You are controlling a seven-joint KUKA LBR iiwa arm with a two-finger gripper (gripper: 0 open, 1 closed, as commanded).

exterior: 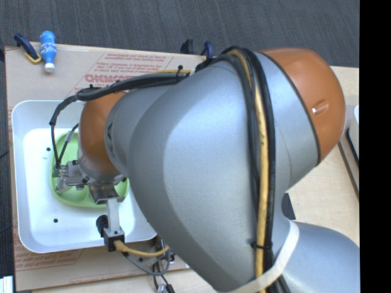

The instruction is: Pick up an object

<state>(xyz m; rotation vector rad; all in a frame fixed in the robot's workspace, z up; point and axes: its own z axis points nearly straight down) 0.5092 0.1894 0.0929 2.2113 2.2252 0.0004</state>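
The big grey arm (244,176) reaches in from the right and covers most of the bench, its orange band sitting low over the left white bin (30,224). Under the wrist lies a lime-green object (66,148), seen as a curved rim and a smooth, slightly glossy surface near the middle of that bin; it looks like a shallow bowl or plate, though too much of it is hidden to be sure. The gripper (73,179) hangs right over it, at or just above its surface (whether it touches cannot be told), and whether its fingers are spread or closed cannot be told either, since the wrist and its bracket block the tips. Judging by its look, the green thing is probably light moulded plastic: stiff, not fragile, but slick, so a pinch on a flat part would likely slide off. The rim seems the sensible place to hold, one finger inside and one outside the edge, on the left arc that shows. A light object like this may skid across the smooth bin floor if nudged sideways before the fingers close. A blue-capped bottle (47,49) lies well apart on the cardboard behind the bin.
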